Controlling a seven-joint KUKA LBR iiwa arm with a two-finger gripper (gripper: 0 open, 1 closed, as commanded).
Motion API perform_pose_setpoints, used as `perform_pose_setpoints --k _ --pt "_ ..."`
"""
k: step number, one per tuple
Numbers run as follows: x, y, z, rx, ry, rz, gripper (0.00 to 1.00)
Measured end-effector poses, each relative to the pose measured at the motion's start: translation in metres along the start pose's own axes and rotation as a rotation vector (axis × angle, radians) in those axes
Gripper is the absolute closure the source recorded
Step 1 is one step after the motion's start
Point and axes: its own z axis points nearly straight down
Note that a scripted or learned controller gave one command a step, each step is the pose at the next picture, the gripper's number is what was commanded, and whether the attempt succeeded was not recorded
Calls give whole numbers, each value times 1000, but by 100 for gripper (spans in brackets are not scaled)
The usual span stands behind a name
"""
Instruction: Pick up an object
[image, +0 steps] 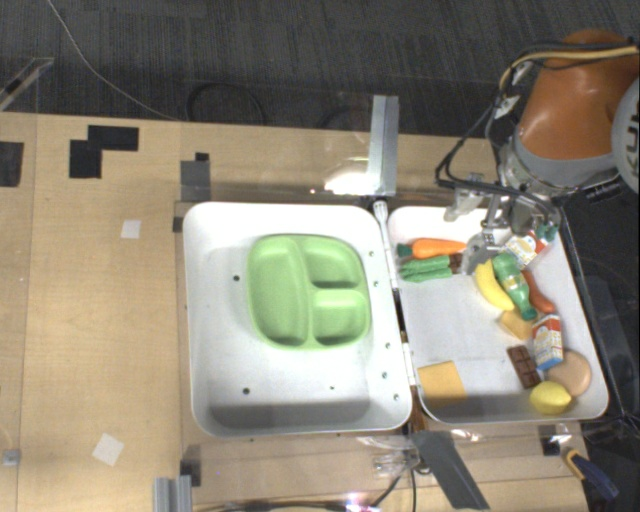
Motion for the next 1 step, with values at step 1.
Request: perform_pose_setpoints --k 1 --pt "23 -39 113 4 -20 63 0"
